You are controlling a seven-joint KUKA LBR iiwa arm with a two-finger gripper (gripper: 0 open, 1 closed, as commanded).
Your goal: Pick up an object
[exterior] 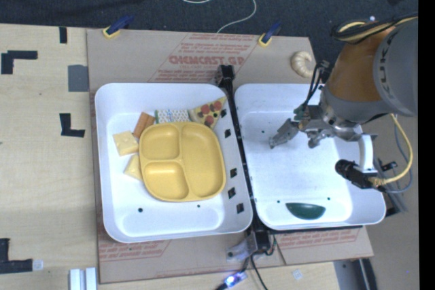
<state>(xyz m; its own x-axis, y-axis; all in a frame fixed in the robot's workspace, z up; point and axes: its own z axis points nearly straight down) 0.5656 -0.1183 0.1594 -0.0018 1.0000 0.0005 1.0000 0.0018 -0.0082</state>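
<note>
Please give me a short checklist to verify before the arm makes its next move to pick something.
1. Gripper over the right bin: ok.
2. Gripper carries nothing: ok, no thing between the fingers.
3. Target in the right bin: ok, a dark green object lies near the front wall.
4. Gripper above that object: not ok, it lies apart, nearer the front.
5. Yellow tray in the left bin, out of the way: ok.

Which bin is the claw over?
The right bin, holding just a dark green object; the claw hangs there. The left bin holds the yellow plate.
</note>
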